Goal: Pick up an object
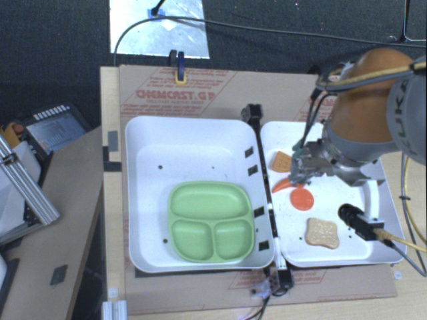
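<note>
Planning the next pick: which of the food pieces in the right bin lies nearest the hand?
The orange carrot-like piece, lying right beneath the hand. The red disc sits a little further toward the front, the cracker toward the divider, and the toast furthest.

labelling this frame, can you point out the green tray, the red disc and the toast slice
green tray (200, 209): camera view, on the flat of its large upper compartment
red disc (301, 199): camera view, centre of its face
toast slice (323, 233): camera view, middle of its top

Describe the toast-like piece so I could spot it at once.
Look at the right bin, then its near edge. The toast lies there, just below the red disc. It is the pale tan, speckled, roughly square piece, where its neighbours are red or orange.
</note>
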Robot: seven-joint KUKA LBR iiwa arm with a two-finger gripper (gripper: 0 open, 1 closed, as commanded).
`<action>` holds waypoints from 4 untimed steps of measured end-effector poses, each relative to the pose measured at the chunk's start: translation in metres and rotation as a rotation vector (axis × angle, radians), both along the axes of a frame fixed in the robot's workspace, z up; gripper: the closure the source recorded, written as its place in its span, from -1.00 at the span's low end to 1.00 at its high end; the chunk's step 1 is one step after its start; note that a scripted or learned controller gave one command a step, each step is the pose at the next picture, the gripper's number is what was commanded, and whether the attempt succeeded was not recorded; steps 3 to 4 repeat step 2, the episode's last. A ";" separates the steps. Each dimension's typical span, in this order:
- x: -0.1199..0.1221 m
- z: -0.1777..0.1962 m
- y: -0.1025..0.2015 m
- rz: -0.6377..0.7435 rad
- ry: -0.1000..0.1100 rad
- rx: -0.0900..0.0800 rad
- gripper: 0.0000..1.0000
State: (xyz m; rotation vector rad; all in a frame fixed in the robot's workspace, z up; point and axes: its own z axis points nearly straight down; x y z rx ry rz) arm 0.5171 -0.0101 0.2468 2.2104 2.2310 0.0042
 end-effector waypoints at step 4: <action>-0.023 -0.026 0.097 0.000 0.003 0.001 1.00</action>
